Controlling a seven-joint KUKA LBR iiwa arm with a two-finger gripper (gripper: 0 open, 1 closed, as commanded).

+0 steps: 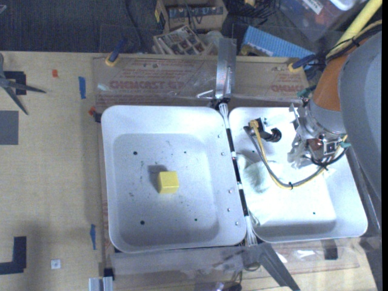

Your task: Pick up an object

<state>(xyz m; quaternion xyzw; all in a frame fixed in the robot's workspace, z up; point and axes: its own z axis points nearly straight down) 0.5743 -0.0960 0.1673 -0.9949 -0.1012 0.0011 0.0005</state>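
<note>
A small yellow cube (168,182), its top face brightest, lies near the middle of the left bin (121,126), apart from the walls. The grey arm (364,102) reaches in from the right, cut off by the frame edge. Its gripper (301,151) hangs over the right bin (315,223), well apart from the cube. Wrist hardware crowds the gripper, so I cannot tell whether it is open or closed. A faint pale shape (254,173) near that bin's left wall is too blurred to identify.

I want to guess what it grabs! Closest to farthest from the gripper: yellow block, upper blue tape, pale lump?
From the gripper:
1. Pale lump, right bin, beside it.
2. Yellow block, left bin.
3. Upper blue tape, bench, far left.
</note>
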